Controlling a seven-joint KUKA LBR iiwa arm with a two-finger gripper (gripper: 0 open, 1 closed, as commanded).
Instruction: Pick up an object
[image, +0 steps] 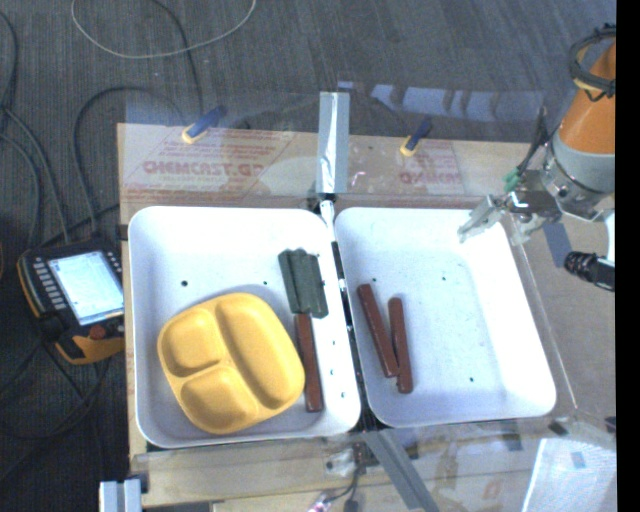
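Arm up at right, over top-right corner of right bin. Left bin carries yellow divided plate, front-left. Dark-headed spatula lies along left bin's right wall, just beside plate. Two brown sticks side by side, touching, in right bin's left half (likeliest target, my guess). Gripper fingers spread apart, nothing between them. Step: approach, nothing grasped yet. Next move calls for travel leftward and descent over sticks.

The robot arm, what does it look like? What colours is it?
The arm has a bright orange band with grey parts above and below it. Its end holds a pale, silvery metal gripper with thin fingers, a little green spot near it, and a black piece with a cable sticking out on the side.
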